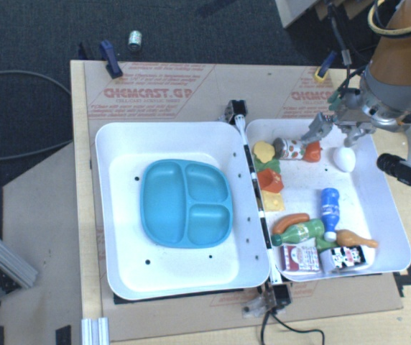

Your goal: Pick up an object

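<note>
Above the right bin [389, 192], the hand [335, 124], its grip state unclear, should descend squarely over the white egg [344, 159].

We see a robotics lab: a board-topped bench [191, 85] on dark carpet [33, 20], two white bins [119, 264] clamped down, loose cables [19, 85], aluminium framing [1, 254].

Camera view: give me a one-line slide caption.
KUKA arm's tool hovers at the far end of the right bin of toy food; blue divided plate in the left bin.
</note>
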`<act>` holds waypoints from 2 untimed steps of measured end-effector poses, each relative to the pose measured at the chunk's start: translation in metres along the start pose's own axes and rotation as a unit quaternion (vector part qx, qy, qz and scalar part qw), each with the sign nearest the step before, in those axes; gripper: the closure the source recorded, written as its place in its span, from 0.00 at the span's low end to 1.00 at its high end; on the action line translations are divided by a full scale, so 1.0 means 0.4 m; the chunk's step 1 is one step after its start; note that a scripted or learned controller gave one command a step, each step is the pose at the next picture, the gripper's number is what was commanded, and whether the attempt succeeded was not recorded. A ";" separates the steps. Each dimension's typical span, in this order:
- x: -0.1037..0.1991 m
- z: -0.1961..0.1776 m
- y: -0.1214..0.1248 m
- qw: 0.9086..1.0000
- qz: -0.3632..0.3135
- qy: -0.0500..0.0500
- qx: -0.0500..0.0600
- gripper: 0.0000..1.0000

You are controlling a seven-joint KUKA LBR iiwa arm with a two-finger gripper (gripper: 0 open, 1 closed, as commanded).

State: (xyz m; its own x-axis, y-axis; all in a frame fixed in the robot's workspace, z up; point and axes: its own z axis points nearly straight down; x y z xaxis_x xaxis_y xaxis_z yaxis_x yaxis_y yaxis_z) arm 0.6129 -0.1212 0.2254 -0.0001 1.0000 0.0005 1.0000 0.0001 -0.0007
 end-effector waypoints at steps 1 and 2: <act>-0.092 0.350 -0.088 1.000 0.000 0.000 0.000 0.00; -0.077 0.352 -0.180 1.000 0.000 0.000 0.000 0.00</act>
State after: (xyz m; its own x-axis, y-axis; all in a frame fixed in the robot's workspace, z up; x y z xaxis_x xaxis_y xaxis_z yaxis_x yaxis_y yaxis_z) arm 0.5406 -0.1521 0.0845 0.0006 1.0000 0.0002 1.0000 -0.0006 -0.0007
